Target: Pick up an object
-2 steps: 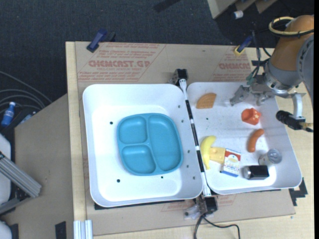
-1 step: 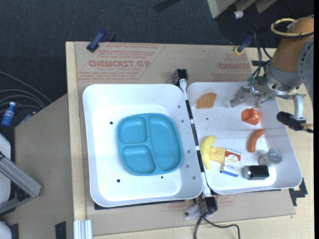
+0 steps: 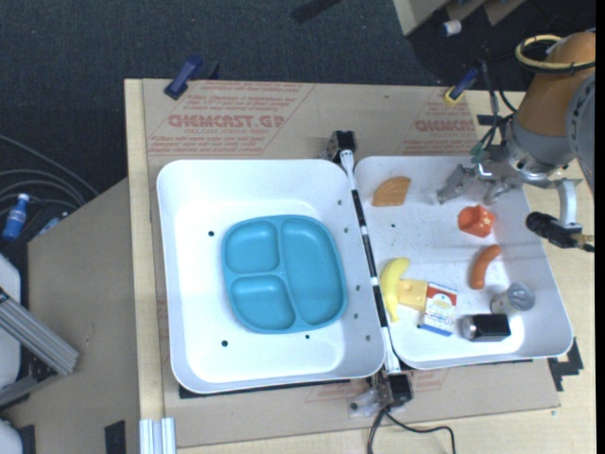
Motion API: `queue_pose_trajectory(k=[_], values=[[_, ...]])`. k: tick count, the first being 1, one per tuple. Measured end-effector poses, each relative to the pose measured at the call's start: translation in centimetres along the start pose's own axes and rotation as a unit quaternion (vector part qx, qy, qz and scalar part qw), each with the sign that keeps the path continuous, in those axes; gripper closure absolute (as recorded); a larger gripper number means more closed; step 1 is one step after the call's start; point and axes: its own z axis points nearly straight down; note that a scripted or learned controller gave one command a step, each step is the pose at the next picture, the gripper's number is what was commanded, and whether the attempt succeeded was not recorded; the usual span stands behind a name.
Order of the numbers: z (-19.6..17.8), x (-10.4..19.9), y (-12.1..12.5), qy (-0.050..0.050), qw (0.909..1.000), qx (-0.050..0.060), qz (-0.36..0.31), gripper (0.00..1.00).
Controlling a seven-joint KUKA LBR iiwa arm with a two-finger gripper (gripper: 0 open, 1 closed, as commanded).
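Tomato-red toy (image 3: 476, 219) sat in the right bin (image 3: 548, 282), up near the bin's 1 o'clock corner. It was the thing nearest the gripper (image 3: 470, 185), so I guessed it was the one to pick up. The gripper hung just above it, at about 11 o'clock from the toy. Its two fingers were spread wide apart, with nothing between them. They did not touch the toy.

To do this step well, I thought the gripper should slide a little toward 5 o'clock first, so the toy sat right in the middle of the open fingers. Then it should go straight down and close slowly. The toy looked round and smooth, so it could pop out if the fingers squeezed only its edge.

A sausage (image 3: 484, 265) lay near the toy, at its 6 o'clock, but not touching it. A brown bread piece (image 3: 391, 191) lay well apart at 9 o'clock. So there was room for both fingers.

Other things lay lower in the same bin: a banana (image 3: 391, 274), a small box (image 3: 438, 310), a black block (image 3: 490, 326) and a grey round thing (image 3: 519, 297). The left bin (image 3: 189, 253) held a blue plate (image 3: 282, 272) with three parts.
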Motion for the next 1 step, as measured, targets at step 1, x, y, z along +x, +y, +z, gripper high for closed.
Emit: queue_pose_trajectory(k=[1], values=[[0.04,-0.01,-0.01,0.000,1.0000,0.000,0.000,0.00]])
